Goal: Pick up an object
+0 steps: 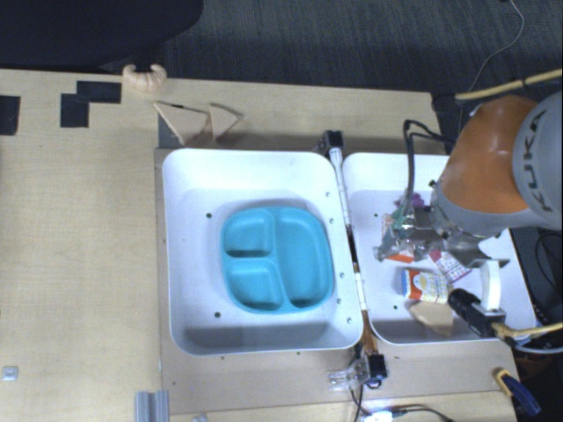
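Pale wooden tabletop (79, 262) carries two shallow white bins side by side. The left bin (189, 192) holds a blue tray (277, 258) with three compartments, lying flat near its middle. The grey arm (493, 161), with its orange band, reaches in from the right over the right bin (369, 178).

Its gripper (400, 236) hangs low over the middle of that bin, among a small cluster of things; whether it is open or closed, or has hold of anything, I cannot tell.

An orange-red piece (400, 258) lies just below the gripper, at its near edge. A printed packet (425, 284) lies beside that, nearer the bin's front, and a tan piece (433, 316) sits by the front wall. A small purple bit (410, 203) shows just behind the gripper.
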